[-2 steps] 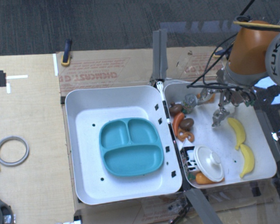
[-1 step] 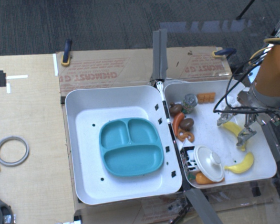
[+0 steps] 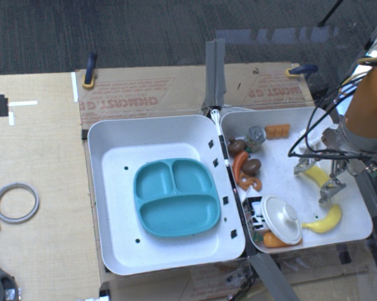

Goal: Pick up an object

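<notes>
In the right bin (image 3: 355, 231), my gripper (image 3: 317, 179) hangs over the right part, the grey arm with its orange band coming in from the right. A small yellow wedge (image 3: 316, 175) sits between its two fingers (image 3: 302, 168), which are closed against it. A banana (image 3: 324, 221) lies just below the gripper near the bin's front. A white round lid (image 3: 283, 218) lies to the banana's left.
Along the right bin's left side lie brown pieces (image 3: 251, 167), a red-orange vegetable (image 3: 240, 165), a grey round thing (image 3: 257, 135) and an orange block (image 3: 277, 131). The left bin (image 3: 107, 184) holds a teal divided plate (image 3: 177, 197). A tape roll (image 3: 15, 202) lies on the bench.
</notes>
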Controlling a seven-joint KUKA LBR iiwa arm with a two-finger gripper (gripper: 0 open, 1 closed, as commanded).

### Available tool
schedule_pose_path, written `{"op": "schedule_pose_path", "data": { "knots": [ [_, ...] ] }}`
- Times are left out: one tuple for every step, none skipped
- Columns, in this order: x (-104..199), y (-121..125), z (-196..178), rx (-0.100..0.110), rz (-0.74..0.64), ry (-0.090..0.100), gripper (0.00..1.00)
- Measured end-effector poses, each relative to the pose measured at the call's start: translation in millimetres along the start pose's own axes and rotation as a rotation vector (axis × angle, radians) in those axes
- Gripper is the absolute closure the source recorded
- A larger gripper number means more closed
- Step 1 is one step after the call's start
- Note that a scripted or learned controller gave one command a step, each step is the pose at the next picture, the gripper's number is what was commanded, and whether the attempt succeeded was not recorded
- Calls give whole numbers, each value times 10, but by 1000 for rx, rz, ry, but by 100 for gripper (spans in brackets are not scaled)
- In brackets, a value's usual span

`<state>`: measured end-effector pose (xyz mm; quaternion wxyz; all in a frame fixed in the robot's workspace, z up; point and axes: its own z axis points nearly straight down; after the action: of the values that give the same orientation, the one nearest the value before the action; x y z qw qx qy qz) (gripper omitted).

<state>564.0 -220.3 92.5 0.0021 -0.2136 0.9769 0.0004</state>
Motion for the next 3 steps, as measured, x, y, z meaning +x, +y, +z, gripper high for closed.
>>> {"op": "schedule_pose_path", "data": {
  "knots": [
    [633, 306, -50, 11, 43, -16, 0],
    [287, 131, -2, 1, 85, -1, 0],
    [262, 131, -108, 4, 82, -5, 100]
  ]
}}
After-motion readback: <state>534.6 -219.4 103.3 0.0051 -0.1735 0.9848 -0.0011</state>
